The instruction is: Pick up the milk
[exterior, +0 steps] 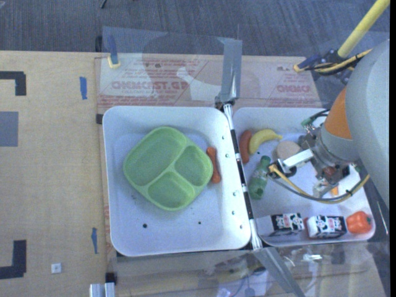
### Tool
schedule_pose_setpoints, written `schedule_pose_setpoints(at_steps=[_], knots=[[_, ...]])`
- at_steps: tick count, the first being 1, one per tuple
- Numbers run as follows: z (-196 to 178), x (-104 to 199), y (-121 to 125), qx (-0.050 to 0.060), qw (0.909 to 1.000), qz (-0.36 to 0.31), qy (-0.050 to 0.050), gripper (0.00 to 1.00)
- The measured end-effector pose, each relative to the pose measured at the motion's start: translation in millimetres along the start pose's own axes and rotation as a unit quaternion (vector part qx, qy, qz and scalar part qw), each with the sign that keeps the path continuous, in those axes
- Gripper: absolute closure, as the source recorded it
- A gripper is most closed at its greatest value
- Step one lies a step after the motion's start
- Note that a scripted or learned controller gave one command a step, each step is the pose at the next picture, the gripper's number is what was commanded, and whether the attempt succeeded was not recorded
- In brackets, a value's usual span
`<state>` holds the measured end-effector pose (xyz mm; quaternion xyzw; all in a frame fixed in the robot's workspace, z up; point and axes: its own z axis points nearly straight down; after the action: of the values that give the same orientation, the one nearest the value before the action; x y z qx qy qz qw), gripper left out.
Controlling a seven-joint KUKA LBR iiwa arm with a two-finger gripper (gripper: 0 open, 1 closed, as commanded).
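Two milk cartons (307, 224) lie side by side at the near edge of the right bin (365, 193), w/ the gripper (326, 173) above them, not touching. Arm reaches in from the right, orange band over the wrist. Can't tell the gripper's state.

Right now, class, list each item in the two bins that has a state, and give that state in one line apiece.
Green divided plate: right way up, compartments bare, in the left bin.
Green bottle: lying on its side, right bin.
Two milk cartons: lying flat, side by side, unheld.
Banana: whole, unpeeled.
Gripper: above the right bin, holding nothing visible.
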<state>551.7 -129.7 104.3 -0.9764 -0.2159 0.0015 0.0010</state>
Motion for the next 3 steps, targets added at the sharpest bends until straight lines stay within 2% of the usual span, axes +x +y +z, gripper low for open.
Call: schedule_pose_setpoints(at_steps=[1, 2, 3], knots=[[-61, 79, 16, 0.000, 0.9999, 0.010, 0.001, 0.00], [-27, 7, 0, 0.001, 0.9994, -0.036, -0.001, 0.00], [-18, 6, -18, 0.001, 0.9999, -0.014, -0.001, 0.00]])
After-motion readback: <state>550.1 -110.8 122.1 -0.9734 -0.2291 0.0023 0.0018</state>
